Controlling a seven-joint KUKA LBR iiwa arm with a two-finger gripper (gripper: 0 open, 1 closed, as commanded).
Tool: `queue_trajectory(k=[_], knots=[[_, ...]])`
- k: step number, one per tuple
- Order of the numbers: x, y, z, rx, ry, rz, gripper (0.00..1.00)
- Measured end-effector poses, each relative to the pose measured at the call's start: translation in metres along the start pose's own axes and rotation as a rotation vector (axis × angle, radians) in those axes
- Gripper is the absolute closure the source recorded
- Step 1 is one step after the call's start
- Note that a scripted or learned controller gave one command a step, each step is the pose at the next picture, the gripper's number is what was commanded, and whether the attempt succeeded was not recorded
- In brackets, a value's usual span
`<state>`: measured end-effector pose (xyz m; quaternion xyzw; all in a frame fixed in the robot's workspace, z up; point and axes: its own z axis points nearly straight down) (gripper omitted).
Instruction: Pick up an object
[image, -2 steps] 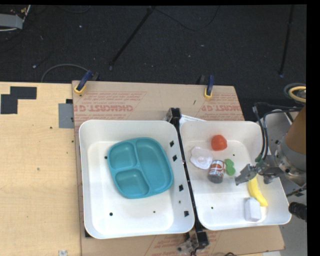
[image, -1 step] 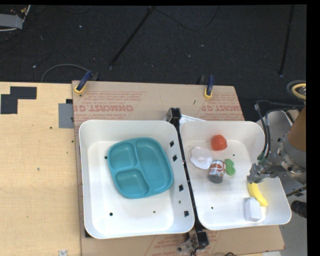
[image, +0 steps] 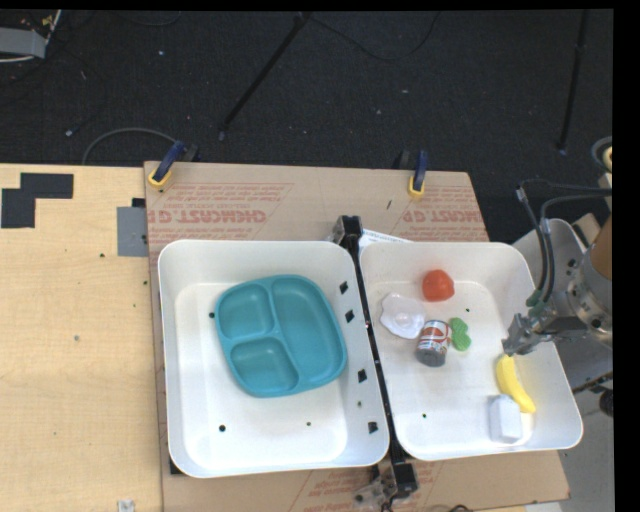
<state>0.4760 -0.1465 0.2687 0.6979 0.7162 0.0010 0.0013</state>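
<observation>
Two shallow white bins sit side by side on the bench (image: 80, 330), resting on a sheet of brown cardboard (image: 300, 205) that is clipped at its far edge by two clamps. The left bin (image: 190, 420) holds a teal divided plate (image: 280, 335) lying flat near its middle. The right bin (image: 470, 445) holds the loose objects: a red-orange ball (image: 437, 285) towards the far side, a crumpled white piece (image: 403, 318) to the left near the divider, a small can (image: 432, 342) lying just beside it, and a green item (image: 460, 334) touching or nearly touching the can on its right. Nearer the right wall lies a yellow banana (image: 514, 384), and just near of it, in the near right corner, a white block (image: 507, 420). The arm reaches in from the right, and its end effector (image: 522, 335) hangs over the right rim of the right bin, just far of the banana's upper end and to the right of the green item. Whether its fingers are spread or closed cannot be told at this angle, and nothing can be seen between them. All the objects lie on the bin floor.
</observation>
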Motion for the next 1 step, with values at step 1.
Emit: queue_trajectory(k=[1], knots=[[-0.0005, -0.0006, 0.0019, 0.004, 0.001, 0.002, 0.00]])
